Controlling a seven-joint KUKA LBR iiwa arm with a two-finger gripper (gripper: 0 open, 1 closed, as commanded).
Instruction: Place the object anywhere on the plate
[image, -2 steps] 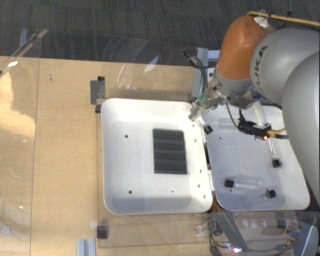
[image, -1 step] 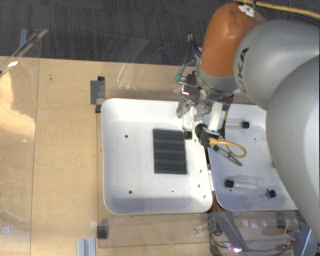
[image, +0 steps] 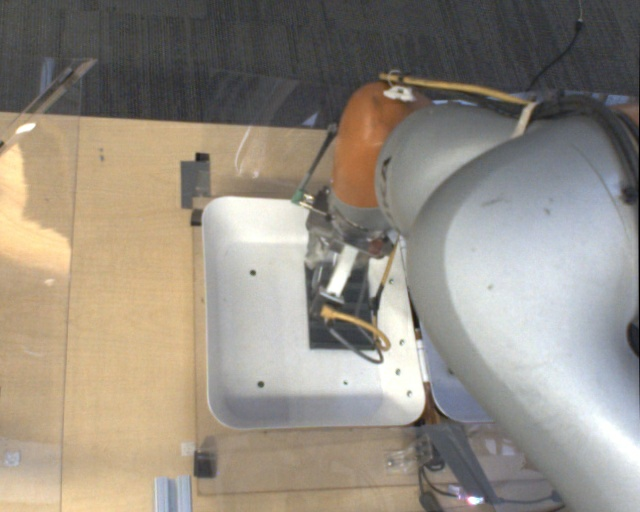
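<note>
My gripper (image: 336, 278) points down into the left white bin (image: 250, 340), over the bin's right half and close to its floor. The orange band of the wrist (image: 358, 140) sits above the bin's far right corner. The floor under the gripper is hidden by the gripper itself. The big grey arm body (image: 520, 270) hides most of the right bin, of which a pale sliver (image: 452, 400) peeks out below the arm.
The bins rest on a wooden bench (image: 110, 300). Small black brackets (image: 197, 180) (image: 205, 462) stand at the left bin's left corners. A clear panel lies over the bench's left side. Cables and a metal fitting (image: 450, 470) sit near the front edge.
</note>
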